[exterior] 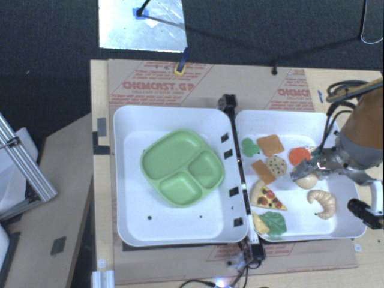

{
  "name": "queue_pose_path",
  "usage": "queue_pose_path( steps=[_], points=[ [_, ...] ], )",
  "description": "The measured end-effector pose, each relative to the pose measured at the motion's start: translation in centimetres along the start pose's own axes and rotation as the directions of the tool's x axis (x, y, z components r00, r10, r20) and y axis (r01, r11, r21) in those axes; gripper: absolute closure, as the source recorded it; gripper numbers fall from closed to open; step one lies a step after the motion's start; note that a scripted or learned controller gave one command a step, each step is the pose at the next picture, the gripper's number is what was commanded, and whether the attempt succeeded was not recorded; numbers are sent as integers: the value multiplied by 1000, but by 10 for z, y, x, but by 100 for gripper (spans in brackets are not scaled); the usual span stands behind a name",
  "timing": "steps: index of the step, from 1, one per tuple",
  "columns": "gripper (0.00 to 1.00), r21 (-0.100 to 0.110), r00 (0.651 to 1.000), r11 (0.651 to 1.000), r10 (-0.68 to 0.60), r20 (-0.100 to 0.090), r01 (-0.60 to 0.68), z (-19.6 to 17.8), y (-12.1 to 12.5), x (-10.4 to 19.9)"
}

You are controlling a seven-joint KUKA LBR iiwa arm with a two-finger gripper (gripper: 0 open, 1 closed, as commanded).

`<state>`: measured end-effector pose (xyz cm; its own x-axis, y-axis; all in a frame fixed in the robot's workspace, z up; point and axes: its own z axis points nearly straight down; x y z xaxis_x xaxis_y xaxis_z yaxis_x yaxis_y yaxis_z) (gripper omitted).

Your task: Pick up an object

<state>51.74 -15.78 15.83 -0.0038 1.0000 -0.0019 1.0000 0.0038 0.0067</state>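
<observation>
My gripper (pixel 304 171) hangs low over the right bin (pixel 300 120), its dark fingers right beside a red tomato-like piece (pixel 298 155) and over a pale round piece (pixel 307 181). Around it lie an orange toast square (pixel 270 144), a green leafy piece (pixel 250 147), a brown cookie (pixel 276 164), an orange cracker (pixel 263 171), a pizza slice (pixel 267 197), a croissant (pixel 323 202) and a lettuce piece (pixel 272 222). I see nothing clearly held between the fingers.
The left bin (pixel 132 221) holds a green divided plate (pixel 182 168). A black divider (pixel 235 161) runs between the bins. The arm's grey body (pixel 366 137) and cables reach in from the right over the right bin's edge.
</observation>
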Motion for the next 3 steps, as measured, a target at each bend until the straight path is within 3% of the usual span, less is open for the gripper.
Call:
queue_pose_path(
  steps=[1,2,3],
  points=[
    [100,-1,1000,1000,-1,0,1,-53,13,1],
    [100,4,1000,1000,-1,-2,1,-67,14,1],
    [100,2,1000,1000,-6,-3,6,-73,38,40]
  ],
)
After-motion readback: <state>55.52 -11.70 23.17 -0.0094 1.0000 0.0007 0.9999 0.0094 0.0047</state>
